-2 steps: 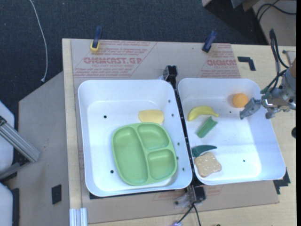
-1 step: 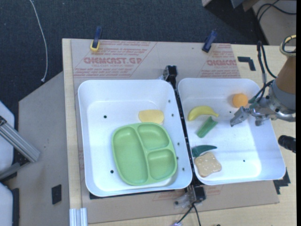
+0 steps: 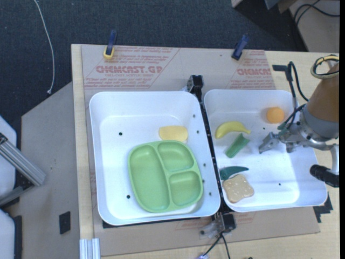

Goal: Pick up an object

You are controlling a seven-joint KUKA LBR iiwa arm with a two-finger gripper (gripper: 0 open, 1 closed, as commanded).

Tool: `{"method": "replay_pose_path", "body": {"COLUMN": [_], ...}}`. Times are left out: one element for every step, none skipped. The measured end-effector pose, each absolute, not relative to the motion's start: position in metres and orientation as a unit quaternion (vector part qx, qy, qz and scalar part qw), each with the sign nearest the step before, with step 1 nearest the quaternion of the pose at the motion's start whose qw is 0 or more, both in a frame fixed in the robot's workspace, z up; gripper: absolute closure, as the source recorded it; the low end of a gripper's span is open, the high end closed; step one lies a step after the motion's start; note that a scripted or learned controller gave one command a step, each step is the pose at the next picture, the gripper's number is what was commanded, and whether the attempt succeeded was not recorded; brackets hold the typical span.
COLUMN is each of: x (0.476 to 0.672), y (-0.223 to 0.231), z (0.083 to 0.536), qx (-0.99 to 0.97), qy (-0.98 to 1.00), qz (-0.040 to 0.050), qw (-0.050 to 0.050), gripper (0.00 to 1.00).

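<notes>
The end effector [image 3: 268,143] hangs over the right bin [image 3: 302,196]; its state cannot be determined. That bin contains five objects: one banana [image 3: 232,128], one orange ball [image 3: 275,115], two green pieces [image 3: 236,145], one cracker [image 3: 237,188]. The left bin [image 3: 108,117] contains one green divided plate [image 3: 165,175] and one yellow piece [image 3: 173,133].

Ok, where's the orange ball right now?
The orange ball sits in the right bin, near its far right corner, just right of the banana and beside the pincer.
</notes>
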State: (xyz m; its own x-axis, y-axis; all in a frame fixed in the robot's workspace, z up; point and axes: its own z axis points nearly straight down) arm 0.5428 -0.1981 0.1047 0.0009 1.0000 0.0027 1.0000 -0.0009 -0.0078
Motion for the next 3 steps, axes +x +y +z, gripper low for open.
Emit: {"method": "replay_pose_path", "body": {"x": [0.545,0.548,0.549], "y": [-0.198,-0.194,-0.194], "z": [0.118,0.181,0.210], "qx": [-0.707,-0.707,-0.707], "qy": [-0.707,-0.708,-0.707], "qz": [0.0000,-0.0014,-0.0011], "qw": [0.000,-0.004,-0.003], "gripper": [1.00,1.00,1.00]}}
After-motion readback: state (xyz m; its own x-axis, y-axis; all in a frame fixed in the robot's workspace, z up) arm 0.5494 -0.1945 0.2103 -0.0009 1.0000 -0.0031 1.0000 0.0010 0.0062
